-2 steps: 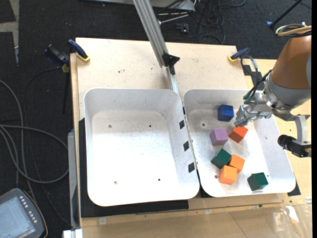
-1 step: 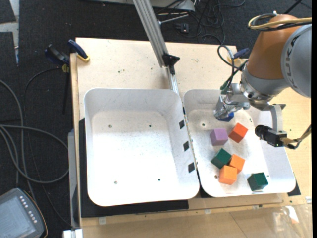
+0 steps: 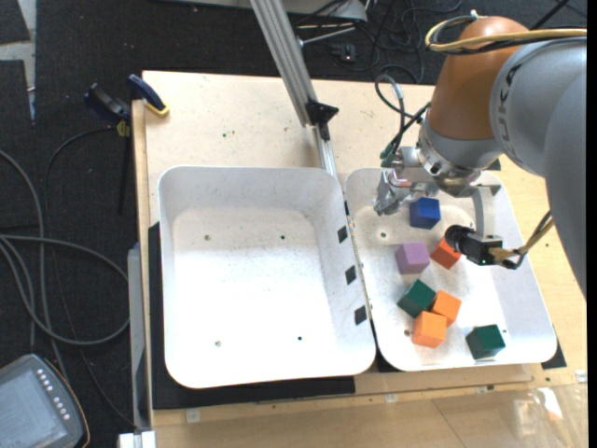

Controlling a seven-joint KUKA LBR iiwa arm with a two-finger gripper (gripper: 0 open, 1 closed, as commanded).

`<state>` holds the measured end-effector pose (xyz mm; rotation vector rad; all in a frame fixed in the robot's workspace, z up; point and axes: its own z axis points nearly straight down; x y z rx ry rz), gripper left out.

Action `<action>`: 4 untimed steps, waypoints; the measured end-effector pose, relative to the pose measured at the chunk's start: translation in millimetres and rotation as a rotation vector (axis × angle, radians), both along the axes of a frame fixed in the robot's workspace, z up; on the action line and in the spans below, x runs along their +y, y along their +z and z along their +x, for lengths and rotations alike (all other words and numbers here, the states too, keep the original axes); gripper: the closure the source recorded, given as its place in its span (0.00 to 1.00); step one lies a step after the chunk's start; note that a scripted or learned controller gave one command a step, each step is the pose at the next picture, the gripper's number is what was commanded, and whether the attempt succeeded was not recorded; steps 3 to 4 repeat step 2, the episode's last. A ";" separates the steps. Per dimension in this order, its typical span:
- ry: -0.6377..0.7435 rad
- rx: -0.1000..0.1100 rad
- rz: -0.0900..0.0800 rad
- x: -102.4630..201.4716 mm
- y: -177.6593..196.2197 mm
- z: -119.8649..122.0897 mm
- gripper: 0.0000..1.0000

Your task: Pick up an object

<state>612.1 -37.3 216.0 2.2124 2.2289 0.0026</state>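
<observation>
Blocks sit in the right bin (image 3: 522,292): we see a blue block (image 3: 424,213), a purple block (image 3: 411,257), a red block (image 3: 446,254), orange blocks (image 3: 430,329) and green blocks (image 3: 417,298). The gripper (image 3: 390,197) hangs just left of the blue block, near the bin's top. We cannot tell how wide it is open, and we see no block in it.

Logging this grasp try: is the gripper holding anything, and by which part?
Nothing shows between the fingers of the gripper; it hangs beside the blue cube in the right bin.
</observation>
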 end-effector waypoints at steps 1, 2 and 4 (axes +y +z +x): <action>0.001 -0.002 0.002 53.1 12.0 23.8 1.00; 0.000 -0.001 0.001 107.9 17.7 28.6 1.00; 0.000 -0.001 0.001 107.9 17.7 28.6 1.00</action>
